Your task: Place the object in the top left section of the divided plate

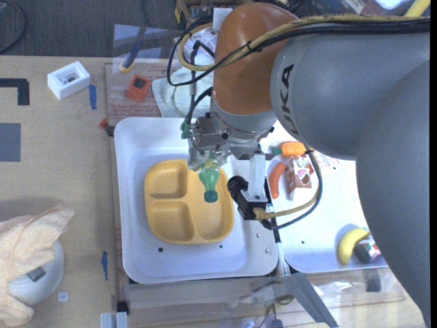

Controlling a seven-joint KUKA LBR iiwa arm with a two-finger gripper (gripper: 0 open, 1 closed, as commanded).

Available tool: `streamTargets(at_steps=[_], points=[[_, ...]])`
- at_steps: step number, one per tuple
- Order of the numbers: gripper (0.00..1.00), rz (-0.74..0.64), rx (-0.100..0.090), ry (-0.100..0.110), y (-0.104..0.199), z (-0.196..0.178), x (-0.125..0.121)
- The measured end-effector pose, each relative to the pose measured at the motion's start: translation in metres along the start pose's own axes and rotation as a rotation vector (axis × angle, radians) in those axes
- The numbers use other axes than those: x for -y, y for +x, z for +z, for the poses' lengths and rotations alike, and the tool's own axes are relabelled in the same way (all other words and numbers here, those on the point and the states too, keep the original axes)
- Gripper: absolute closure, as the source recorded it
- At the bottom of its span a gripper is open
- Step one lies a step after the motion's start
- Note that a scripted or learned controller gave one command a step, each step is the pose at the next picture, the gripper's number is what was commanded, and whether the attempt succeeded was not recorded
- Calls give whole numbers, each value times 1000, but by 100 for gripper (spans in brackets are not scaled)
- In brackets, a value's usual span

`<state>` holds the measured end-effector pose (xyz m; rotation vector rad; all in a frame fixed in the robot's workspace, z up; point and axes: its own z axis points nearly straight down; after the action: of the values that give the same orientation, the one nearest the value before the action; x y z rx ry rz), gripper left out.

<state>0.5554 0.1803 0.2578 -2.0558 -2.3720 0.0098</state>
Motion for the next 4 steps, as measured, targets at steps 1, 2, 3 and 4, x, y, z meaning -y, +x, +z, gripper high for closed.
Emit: streamTargets(at_steps=[1, 2, 3, 4], points=[[100, -28, -1, -1, -78, 10, 51], [100, 53, -1, -1, -20, 104, 43], [100, 123, 0, -3, -8, 54, -1], [100, -71, 0, -1, -13, 24, 22]])
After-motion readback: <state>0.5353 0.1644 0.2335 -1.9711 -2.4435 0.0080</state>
